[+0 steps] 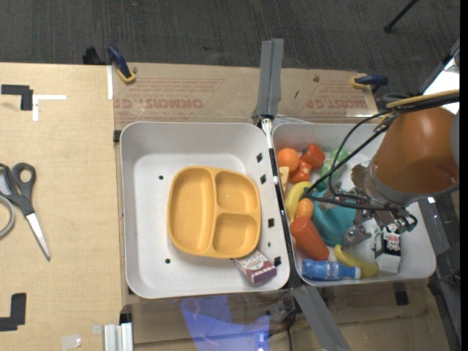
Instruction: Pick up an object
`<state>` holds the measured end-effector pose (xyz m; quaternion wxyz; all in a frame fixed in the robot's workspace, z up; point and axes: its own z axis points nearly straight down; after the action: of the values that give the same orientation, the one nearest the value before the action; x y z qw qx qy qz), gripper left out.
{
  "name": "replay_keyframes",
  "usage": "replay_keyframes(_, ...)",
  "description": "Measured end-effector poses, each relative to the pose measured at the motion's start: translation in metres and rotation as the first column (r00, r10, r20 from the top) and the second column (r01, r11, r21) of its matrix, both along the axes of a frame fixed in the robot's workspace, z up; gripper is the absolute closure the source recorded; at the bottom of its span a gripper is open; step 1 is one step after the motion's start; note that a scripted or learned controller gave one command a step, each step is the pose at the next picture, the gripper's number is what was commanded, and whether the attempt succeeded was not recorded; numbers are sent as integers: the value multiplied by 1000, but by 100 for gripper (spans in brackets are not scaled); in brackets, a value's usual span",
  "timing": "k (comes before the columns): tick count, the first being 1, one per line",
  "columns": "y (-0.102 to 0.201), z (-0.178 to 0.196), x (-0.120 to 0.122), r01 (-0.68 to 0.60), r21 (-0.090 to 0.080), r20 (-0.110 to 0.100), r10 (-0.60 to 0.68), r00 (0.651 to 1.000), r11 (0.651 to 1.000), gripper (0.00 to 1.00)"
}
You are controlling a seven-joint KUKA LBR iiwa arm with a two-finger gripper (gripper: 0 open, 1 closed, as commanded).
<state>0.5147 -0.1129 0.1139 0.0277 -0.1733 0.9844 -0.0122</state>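
Below fingers, perhaps teal bowl

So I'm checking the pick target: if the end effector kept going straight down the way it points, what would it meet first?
Most likely the teal object in the right bin, since the end effector hangs over its right edge. From this slanted view depth is unclear; it might instead land on bare bin floor just beside it.
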Motion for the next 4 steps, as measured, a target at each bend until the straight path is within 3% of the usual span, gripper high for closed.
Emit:
replay_keyframes(1,-18,1,107,-233,-2,-15,233,972,972,0)
replay_keyframes(2,-18,1,80,-217,-4,-5,217,976,976,0)
replay_keyframes(3,-26,0,117,-218,3,-24,218,976,976,0)
replay_keyframes(4,-19,1,81,-147,-1,-5,147,989,989,0)
